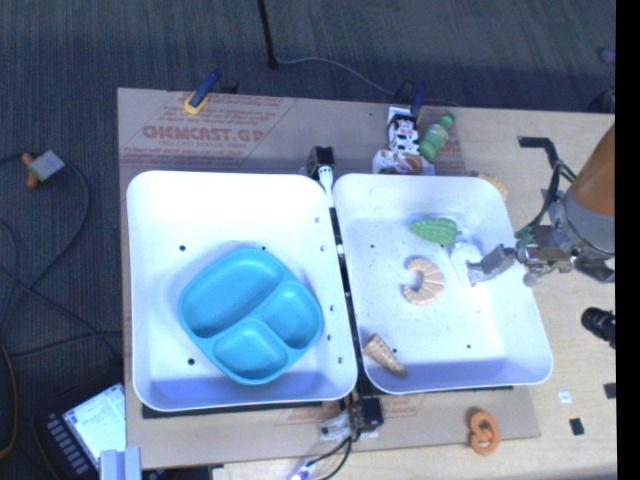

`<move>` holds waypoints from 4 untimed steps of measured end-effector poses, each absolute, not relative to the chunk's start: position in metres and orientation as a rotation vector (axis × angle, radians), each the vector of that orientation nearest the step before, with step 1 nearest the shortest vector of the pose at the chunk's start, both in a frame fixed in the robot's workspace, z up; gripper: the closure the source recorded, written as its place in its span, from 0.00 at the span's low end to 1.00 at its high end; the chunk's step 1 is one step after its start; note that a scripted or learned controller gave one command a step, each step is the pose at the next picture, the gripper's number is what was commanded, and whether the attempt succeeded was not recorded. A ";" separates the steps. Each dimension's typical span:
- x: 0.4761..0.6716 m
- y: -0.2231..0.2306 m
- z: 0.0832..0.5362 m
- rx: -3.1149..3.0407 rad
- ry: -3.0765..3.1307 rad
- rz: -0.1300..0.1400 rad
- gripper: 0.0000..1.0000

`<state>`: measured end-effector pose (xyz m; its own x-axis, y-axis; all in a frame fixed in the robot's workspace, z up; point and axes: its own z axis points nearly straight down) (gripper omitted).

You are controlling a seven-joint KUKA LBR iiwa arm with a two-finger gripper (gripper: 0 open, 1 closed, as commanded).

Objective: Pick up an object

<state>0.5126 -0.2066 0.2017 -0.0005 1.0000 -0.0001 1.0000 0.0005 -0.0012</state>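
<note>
Honestly, I cannot tell how the fingers [492,263] sit as they hover at the right white bin's [520,368] edge, empty, so descending there risks missing the nearby curled tan shrimp-shaped toy [425,279].

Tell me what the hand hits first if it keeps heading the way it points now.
The hand points leftward into the right bin. The curled pink shrimp toy lies nearest that line, so it probably comes first, though the hand's height is unclear and it might pass above.
</note>
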 end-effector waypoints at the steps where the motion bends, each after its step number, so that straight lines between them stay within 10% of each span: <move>1: 0.621 -0.204 0.094 -2.217 -2.226 -0.007 0.00; 2: 0.620 -0.205 0.102 -2.218 -2.227 -0.002 1.00; 3: 0.667 -0.174 0.152 -2.221 -2.226 -0.002 1.00; 4: 0.640 -0.225 0.271 -2.226 -2.226 0.000 1.00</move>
